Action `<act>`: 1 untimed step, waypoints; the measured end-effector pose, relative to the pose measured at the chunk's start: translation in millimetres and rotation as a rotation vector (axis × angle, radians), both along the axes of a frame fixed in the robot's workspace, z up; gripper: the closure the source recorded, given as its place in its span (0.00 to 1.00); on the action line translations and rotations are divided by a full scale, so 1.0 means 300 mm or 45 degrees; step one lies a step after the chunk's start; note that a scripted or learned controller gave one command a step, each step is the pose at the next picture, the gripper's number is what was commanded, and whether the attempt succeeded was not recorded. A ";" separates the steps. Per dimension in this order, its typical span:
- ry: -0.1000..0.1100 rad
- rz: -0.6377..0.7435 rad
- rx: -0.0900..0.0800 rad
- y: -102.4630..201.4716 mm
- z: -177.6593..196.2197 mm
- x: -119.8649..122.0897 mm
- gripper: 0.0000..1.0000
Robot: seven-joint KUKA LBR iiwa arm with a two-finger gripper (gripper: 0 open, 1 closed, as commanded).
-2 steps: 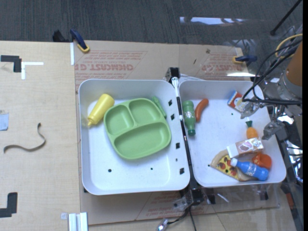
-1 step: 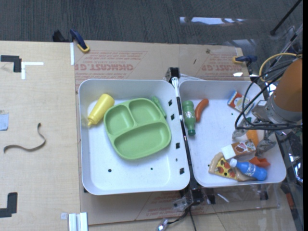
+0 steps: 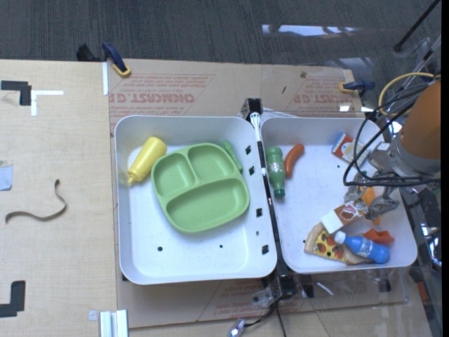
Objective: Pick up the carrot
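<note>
Camera view gives you the carrot lying in the right bin, near its far left corner, just right of the green bottle. Your gripper sits well apart from it, down at the bin's right side above the blue bottle and pizza slice. You cannot tell how its jaws stand. The green plate fills the left bin.

robotics lab | clamped cardboard bench | toy-filled bins
</note>
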State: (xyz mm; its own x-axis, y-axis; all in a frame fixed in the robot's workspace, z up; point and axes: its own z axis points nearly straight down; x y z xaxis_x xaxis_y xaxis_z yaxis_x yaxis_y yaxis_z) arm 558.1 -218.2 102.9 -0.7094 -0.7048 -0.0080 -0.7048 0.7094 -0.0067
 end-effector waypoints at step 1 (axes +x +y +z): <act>-0.006 0.003 0.000 0.006 0.033 0.008 1.00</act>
